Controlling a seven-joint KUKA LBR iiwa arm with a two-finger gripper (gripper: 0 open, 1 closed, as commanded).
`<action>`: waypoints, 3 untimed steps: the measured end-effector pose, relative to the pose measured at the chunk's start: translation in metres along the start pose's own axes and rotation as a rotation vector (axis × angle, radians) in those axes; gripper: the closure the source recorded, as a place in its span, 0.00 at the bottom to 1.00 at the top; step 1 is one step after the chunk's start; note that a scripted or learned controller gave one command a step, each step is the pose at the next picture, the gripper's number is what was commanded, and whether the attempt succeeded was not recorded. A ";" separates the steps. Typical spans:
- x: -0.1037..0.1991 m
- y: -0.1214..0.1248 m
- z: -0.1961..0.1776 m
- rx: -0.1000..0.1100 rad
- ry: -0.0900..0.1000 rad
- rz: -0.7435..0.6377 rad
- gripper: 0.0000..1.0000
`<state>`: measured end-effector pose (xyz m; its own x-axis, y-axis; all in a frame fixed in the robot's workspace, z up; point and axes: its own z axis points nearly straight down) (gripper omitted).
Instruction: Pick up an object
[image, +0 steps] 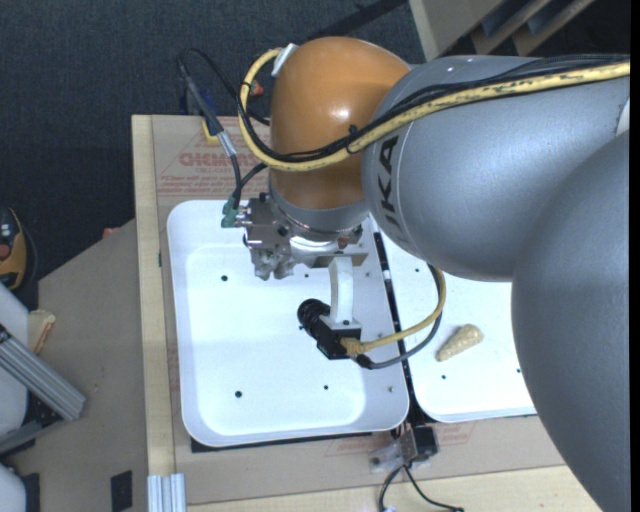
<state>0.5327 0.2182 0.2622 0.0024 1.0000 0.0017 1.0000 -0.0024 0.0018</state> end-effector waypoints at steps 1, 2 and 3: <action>0.006 -0.022 0.033 0.009 -0.003 -0.002 1.00; -0.021 -0.052 -0.077 -0.008 0.003 -0.002 1.00; 0.008 -0.030 -0.006 0.009 -0.004 -0.005 1.00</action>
<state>0.5030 0.2259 0.2686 -0.0028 1.0000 -0.0024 1.0000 0.0027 -0.0073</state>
